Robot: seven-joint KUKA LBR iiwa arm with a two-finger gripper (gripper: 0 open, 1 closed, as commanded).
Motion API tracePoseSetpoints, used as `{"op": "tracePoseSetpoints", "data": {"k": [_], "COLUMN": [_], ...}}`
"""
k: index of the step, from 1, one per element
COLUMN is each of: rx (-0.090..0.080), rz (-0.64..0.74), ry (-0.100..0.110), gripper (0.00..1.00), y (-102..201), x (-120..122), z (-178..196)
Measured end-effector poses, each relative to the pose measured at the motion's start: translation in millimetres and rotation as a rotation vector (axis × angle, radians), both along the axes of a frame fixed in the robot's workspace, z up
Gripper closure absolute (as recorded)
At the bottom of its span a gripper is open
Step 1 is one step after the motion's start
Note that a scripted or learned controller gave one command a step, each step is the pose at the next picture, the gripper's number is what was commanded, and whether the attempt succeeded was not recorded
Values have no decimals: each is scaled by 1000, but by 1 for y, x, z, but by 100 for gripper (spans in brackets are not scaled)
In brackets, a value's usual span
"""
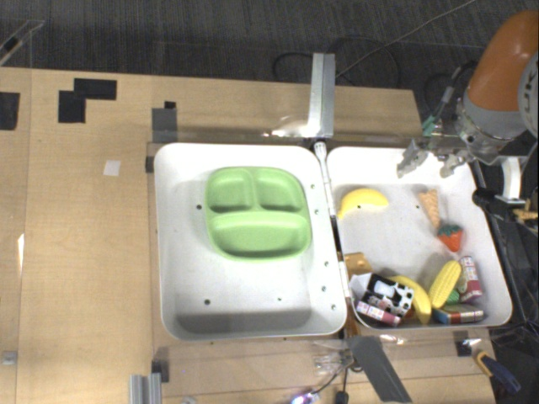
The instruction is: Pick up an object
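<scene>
The jaws hang spread apart, empty, above the right bin.

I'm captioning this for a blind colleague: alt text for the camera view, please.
The gripper hovers open above the back of the right bin, holding nothing; below lie a yellow banana piece, a carrot and corn. The left bin holds a green divided plate.

Two bins (perhaps eight toys)

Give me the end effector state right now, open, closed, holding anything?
End effector: open, nothing between its fingers, above the back edge of the right bin.
</scene>
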State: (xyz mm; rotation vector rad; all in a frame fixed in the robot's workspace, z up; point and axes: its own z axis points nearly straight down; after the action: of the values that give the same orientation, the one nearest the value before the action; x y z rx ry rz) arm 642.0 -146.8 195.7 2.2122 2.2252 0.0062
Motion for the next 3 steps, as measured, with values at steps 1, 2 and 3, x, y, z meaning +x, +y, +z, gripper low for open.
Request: {"op": "tracePoseSetpoints", "data": {"k": [1, 2, 3], "rx": [-1, -1, 8], "rz": [255, 252, 257], "ry": [1, 5, 20], "gripper": [0, 0, 100], "y": [15, 36, 38], "x": [-1, 28, 26], "z": [-90, -108, -98]}}
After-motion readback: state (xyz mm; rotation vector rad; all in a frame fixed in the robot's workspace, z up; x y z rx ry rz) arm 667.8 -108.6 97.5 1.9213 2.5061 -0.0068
